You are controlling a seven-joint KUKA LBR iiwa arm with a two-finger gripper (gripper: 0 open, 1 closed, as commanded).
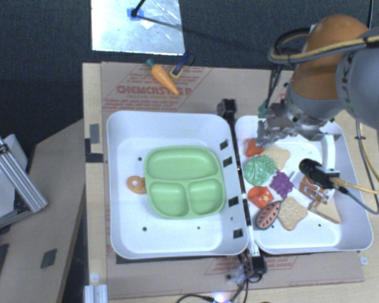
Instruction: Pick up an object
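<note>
My gripper (265, 136) hangs over the far left part of the right bin (354, 232), just above a small red piece (252, 148). Close by lie a tan bread slice (279, 155), a green leafy piece (260, 168), purple grapes (281, 183) and a red pepper piece (260, 196). Nearer the front are a dark oval item (268, 214), a piece of toast (292, 213), a pale wedge (326, 211) and a brown-and-white item (316, 190). I see nothing lifted off the bin floor.
The left bin (123, 232) holds a green divided plate (183, 182) and a small orange ring (136, 184). A toy carrot (164, 79) lies on the cardboard behind the bins. The ridge between the bins (237, 175) runs just left of the gripper.
</note>
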